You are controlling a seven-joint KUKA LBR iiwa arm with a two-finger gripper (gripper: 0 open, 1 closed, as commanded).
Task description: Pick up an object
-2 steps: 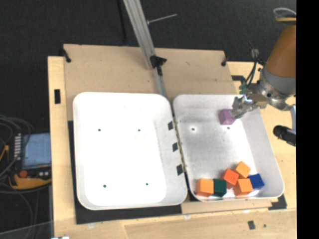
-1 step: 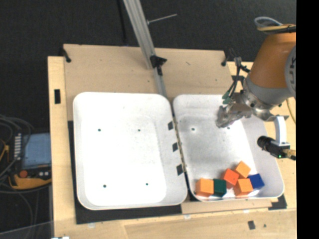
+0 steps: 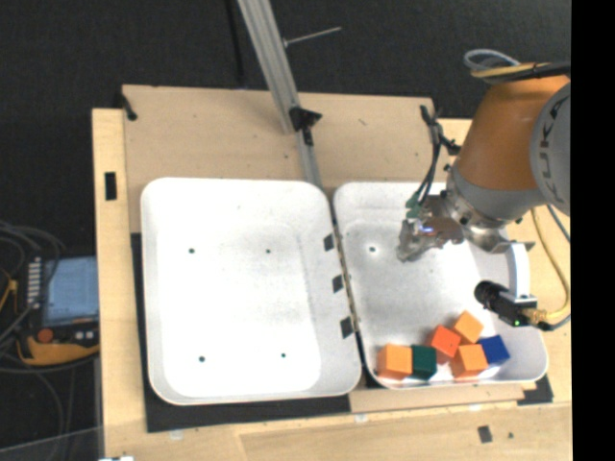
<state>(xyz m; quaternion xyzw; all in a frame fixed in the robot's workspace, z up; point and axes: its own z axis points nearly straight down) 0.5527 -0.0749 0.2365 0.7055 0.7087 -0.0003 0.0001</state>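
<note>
One fixed camera is looking down at a slant from above the bench [image 3: 269,113]; it is taking in both white bins [image 3: 240,286] from moderately far; the arm [image 3: 509,152] is entering from the right.

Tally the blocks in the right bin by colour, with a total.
Orange blocks: 4
Green block: 1
Blue block: 1
Total: 6, all clustered at the near edge of the right bin.
</note>
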